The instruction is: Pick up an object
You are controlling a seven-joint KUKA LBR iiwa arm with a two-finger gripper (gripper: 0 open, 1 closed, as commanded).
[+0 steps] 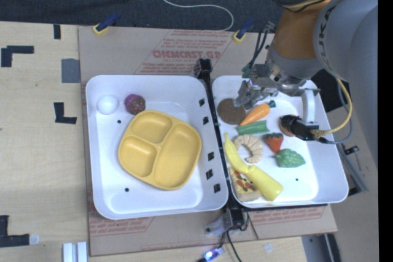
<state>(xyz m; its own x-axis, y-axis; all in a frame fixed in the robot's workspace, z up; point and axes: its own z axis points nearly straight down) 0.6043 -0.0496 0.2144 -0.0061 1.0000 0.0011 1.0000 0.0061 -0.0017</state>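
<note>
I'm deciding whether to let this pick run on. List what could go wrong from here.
1. The gripper hangs over a tight cluster: carrot, brown disc and green piece lie close together, so it may nudge or catch the wrong one.
2. The disc looks flat, so fingers may slide off it.
3. The cluster sits by the bin's left wall; a descent could strike that wall.

Yellow tray (pixel 159 149), orange carrot (pixel 258 113), purple ball (pixel 135 103), white bins (pixel 98 193).

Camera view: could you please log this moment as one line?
gripper low over right bin | above brown disc, beside carrot | nothing seen held
</note>
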